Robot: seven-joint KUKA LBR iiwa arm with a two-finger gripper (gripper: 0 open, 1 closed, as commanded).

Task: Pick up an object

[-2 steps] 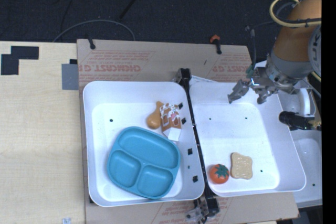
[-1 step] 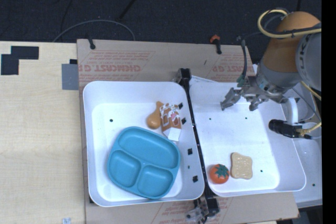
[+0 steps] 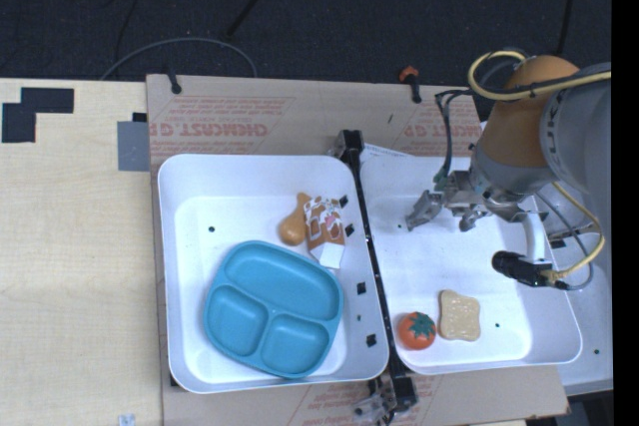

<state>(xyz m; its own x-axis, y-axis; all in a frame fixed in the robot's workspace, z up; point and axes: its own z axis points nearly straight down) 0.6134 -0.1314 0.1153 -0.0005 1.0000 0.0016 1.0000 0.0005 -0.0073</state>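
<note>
My gripper (image 3: 442, 217) hangs over the upper middle of the right bin (image 3: 565, 339). It is open, its fingers spread with only bare bin floor between them. A red tomato (image 3: 416, 330) and a tan slice of toast (image 3: 460, 315) lie side by side at the front of that bin, well below the gripper. In the left bin (image 3: 166, 264) a blue divided plate (image 3: 273, 308) fills the front. Behind the plate an orange-brown toy (image 3: 293, 226) and a small patterned box (image 3: 324, 220) sit close to the divider.
A black divider (image 3: 361, 244) runs between the two bins. The arm's grey body and orange band (image 3: 529, 120) cover the right bin's back right corner, with cables looping beside it. A black part (image 3: 519, 266) of the arm sticks out over the bin's right side.
</note>
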